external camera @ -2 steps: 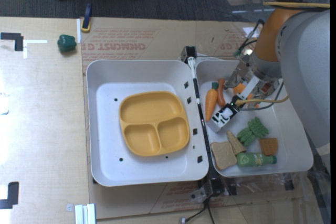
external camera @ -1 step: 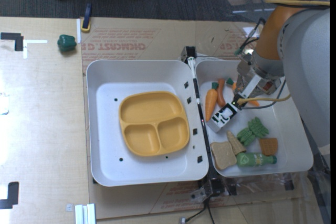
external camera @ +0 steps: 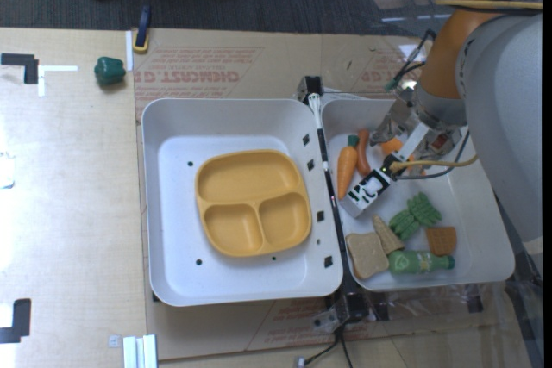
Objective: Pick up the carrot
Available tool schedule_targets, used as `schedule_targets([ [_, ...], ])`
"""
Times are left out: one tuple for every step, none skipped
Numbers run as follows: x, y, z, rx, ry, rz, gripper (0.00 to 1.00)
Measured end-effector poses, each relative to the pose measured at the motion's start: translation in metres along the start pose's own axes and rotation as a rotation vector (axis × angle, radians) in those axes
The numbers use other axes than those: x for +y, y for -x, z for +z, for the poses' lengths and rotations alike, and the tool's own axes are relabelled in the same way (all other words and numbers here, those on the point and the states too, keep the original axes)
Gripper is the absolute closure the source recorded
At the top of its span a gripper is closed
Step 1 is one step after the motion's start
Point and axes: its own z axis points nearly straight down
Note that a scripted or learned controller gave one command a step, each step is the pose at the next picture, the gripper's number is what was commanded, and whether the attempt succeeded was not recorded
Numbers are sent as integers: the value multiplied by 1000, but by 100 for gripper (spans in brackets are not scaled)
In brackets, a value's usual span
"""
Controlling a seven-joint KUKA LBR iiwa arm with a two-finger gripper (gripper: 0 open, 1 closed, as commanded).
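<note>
The carrot (external camera: 346, 169), orange with a tapering tip, lies upright along the left wall of the right bin (external camera: 492, 271). A thinner red-orange piece (external camera: 363, 148) lies just to its right. My gripper (external camera: 391, 144) hangs low over the back of that bin, to the right of the carrot and a short way from it. A small orange bit shows at the gripper's tip, and I cannot make out what it is. The grey arm and its orange band come in from the right and cover the bin's back right corner.
Near the right bin's front lie a green leafy toy (external camera: 416, 215), an orange cracker (external camera: 442, 240), a bread slice (external camera: 366, 254), a tan wedge (external camera: 385, 233) and a green bottle (external camera: 419, 263). A yellow divided plate (external camera: 254, 202) sits in the left bin (external camera: 164, 185). A green object (external camera: 109, 71) rests on the bench.
</note>
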Motion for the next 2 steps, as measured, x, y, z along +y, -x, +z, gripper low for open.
schedule_targets([
  [0, 1, -8, -3, -2, -2, 100],
  [0, 1, -8, -3, -2, -2, 0],
])
